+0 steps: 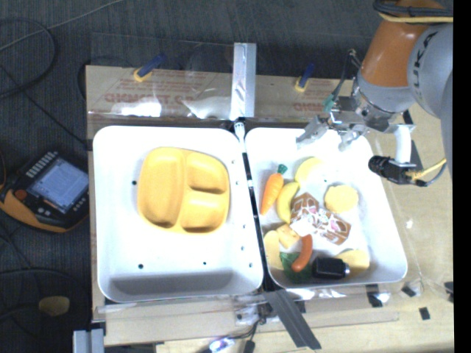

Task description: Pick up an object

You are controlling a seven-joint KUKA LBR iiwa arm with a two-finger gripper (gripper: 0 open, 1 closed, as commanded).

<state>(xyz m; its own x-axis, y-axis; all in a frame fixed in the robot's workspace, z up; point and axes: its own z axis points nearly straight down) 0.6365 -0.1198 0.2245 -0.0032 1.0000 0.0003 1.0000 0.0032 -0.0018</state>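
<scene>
A: We begin at the gripper [329, 129]. It hangs over the far edge of the right bin [383, 197], its two fingers spread apart with nothing between them. The grey arm [412, 46] with its orange band reaches in from the right.

B: Then we judge the step in hand to be the approach: nothing is picked yet. Which object do we select?

A: The candidates lie in a pile in the right bin. Nearest the gripper sits a pale yellow round piece [307, 169]; just left of it lies the carrot [271, 188], tilted and fairly free of the rest.

B: We advise choosing an object with free sides. Align the spread fingers across its narrow width, descend straight, and close only when both fingers flank it.

A: Further out, the pile is crowded: a patterned packet [318, 218] in the middle, a yellow disc [341, 196] right of it, a black object [330, 268] at the near side. Items touch there, so a grasp may catch two things or slip.

B: And the left bin [118, 271]?

A: It holds one yellow sectioned tray [182, 190], well apart from the gripper.
</scene>
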